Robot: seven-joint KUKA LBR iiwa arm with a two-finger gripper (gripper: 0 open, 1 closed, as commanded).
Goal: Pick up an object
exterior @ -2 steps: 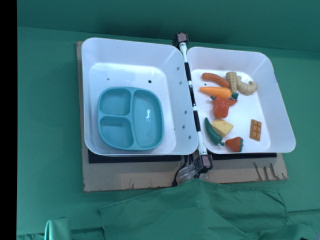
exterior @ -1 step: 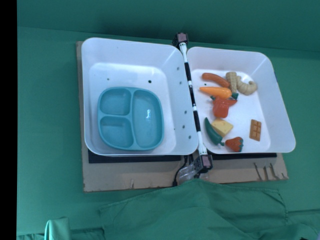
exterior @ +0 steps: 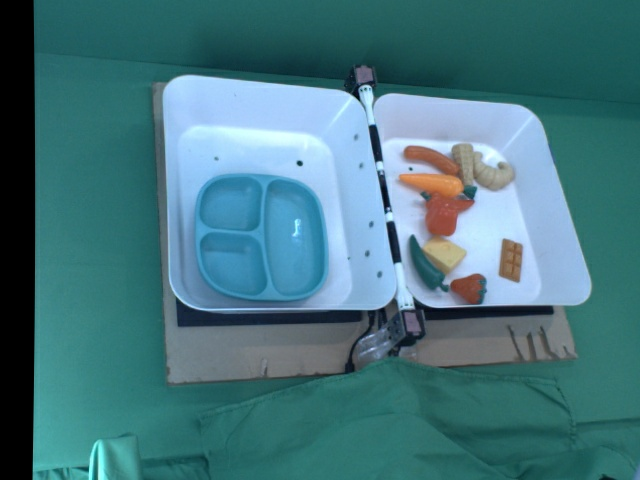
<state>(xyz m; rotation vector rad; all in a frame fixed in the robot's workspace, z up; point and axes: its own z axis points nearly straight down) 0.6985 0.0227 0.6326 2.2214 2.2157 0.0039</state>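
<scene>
White plastic makes up both shallow bins, side by side on a brown cardboard sheet point(exterior: 250, 360) over green cloth. The left white bin point(exterior: 190, 118) carries a teal three-compartment plastic plate point(exterior: 262, 238), lying flat on its floor towards the near side, probably as a drop-off spot. The right white bin point(exterior: 545, 228) holds the candidates for picking, all toy food clustered towards its left wall:
- a reddish-orange sausage point(exterior: 430, 157) at the far end;
- an orange carrot point(exterior: 432, 183) just near of it;
- a tan knobbly ginger-like piece point(exterior: 484, 171) to their right;
- a red pepper point(exterior: 445, 214) in the middle;
- a yellow cheese wedge point(exterior: 445, 256) touching a dark green pod point(exterior: 422, 265);
- a small red strawberry-like piece point(exterior: 468, 288) nearest;
- a brown waffle-patterned bar point(exterior: 511, 260), alone on the right.

A black-and-white striped rod point(exterior: 381, 183) runs along the seam between the bins, seemingly clamping them together.

Whether the claw is apart or together I cannot tell. The task looks unstarted. The brown bar seems the easiest target, since it stands apart from its neighbours, though it lies flat and thin; the crowded pieces risk a pinch on two at once.
</scene>
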